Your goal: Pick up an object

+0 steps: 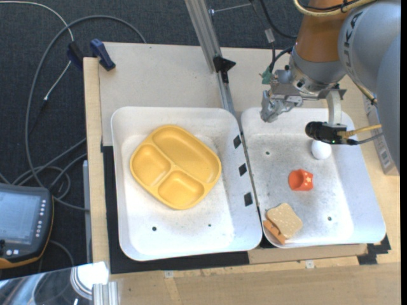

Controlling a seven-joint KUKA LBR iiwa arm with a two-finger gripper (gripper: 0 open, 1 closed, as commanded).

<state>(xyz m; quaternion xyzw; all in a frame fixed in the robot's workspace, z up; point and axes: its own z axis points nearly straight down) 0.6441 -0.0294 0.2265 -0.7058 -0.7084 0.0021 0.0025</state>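
Fingers [271, 111] are hanging over the far rim of the right bin [346, 196], can't tell if they're apart or together. Orange piece [301, 180] is sitting mid-bin, well clear of the white ball [321, 150]. I'm betting on dropping straight down, centred.

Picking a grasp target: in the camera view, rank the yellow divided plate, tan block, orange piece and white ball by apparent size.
1. yellow divided plate, by far the largest
2. tan block
3. orange piece and white ball: they look alike, and the ball's top edge is hidden, so no ranking.
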